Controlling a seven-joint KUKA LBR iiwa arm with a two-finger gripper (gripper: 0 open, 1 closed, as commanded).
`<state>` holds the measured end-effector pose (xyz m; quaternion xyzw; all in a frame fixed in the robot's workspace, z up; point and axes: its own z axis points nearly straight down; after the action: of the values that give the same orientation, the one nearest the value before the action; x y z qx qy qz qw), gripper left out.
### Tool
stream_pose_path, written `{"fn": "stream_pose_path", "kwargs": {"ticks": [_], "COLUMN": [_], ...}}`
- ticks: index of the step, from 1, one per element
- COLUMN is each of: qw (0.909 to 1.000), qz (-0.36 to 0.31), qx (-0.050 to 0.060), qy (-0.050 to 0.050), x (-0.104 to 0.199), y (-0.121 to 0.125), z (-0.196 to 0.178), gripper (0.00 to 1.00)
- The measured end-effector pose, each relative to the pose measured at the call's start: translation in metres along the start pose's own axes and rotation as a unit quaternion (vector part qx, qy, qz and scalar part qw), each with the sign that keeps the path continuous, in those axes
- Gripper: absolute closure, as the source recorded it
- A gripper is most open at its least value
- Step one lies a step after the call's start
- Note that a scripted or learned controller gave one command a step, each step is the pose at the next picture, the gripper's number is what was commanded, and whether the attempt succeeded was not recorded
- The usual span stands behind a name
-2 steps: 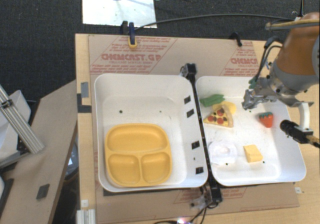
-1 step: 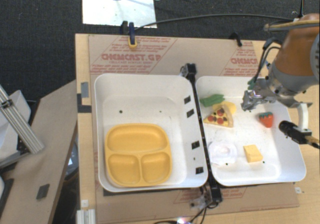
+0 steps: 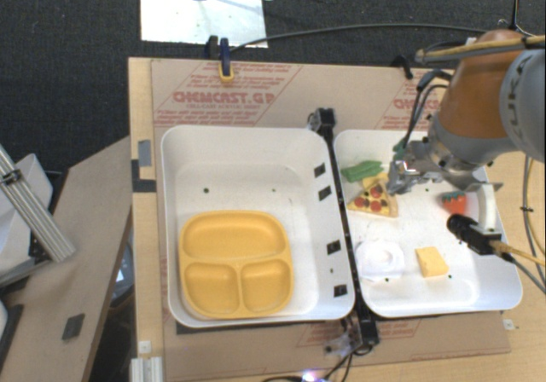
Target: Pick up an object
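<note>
The grey arm (image 3: 490, 107) reaches in from the right, and its gripper (image 3: 401, 176) is low over the back part of the right bin (image 3: 478, 291). Whether the gripper is spread or closed I cannot tell, because the wrist covers it from above. Just beside the gripper, toward the left, lies a toy pizza slice (image 3: 374, 199), and a green piece (image 3: 363, 170) lies just behind that slice. A small orange-red piece (image 3: 455, 199) is partly hidden by the arm. Nearer the front are a white round piece (image 3: 381, 257) and a yellow block (image 3: 432, 262), apart from each other. The left bin (image 3: 239, 150) holds 1 yellow divided tray (image 3: 239, 261) with 3 compartments
</note>
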<state>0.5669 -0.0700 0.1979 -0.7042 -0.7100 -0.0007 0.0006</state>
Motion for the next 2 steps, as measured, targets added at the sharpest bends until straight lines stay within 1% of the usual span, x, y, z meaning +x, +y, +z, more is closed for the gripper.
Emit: {"fn": "stream_pose_path", "kwargs": {"ticks": [1,2], "qw": [1.0,1.0], "qz": [0.0,-0.001], "qx": [0.0,0.0], "qy": [0.0,0.0], "x": [0.042,0.1], "y": [-0.013,-0.032], "z": [-0.006,-0.013], "gripper": [1.0,1.0]}}
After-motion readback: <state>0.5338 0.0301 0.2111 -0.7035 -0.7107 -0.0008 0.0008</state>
